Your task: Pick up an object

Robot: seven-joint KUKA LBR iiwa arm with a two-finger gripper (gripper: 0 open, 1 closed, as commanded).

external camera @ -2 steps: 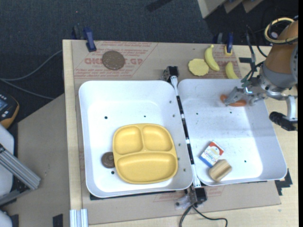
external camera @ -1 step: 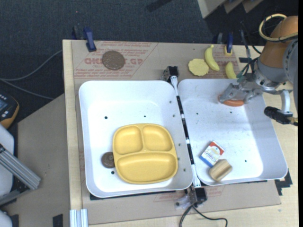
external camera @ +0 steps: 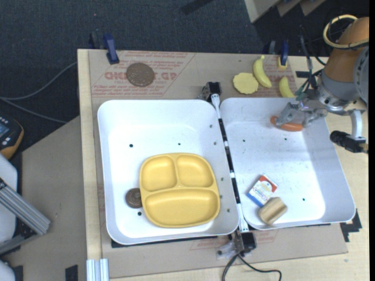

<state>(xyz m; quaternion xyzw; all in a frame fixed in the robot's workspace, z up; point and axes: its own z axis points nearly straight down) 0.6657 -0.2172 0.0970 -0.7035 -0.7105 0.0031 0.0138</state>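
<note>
The arm [external camera: 345, 69] reaches in from three o'clock, its gripper [external camera: 296, 115] low over an orange object [external camera: 290, 123] at the right bin's [external camera: 328, 174] twelve o'clock edge; finger state cannot be told.

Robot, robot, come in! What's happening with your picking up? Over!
Tool low in right bin's far corner, over orange object. Grip unclear. Nothing lifted. Small box and cork-like block lie near front.
</note>
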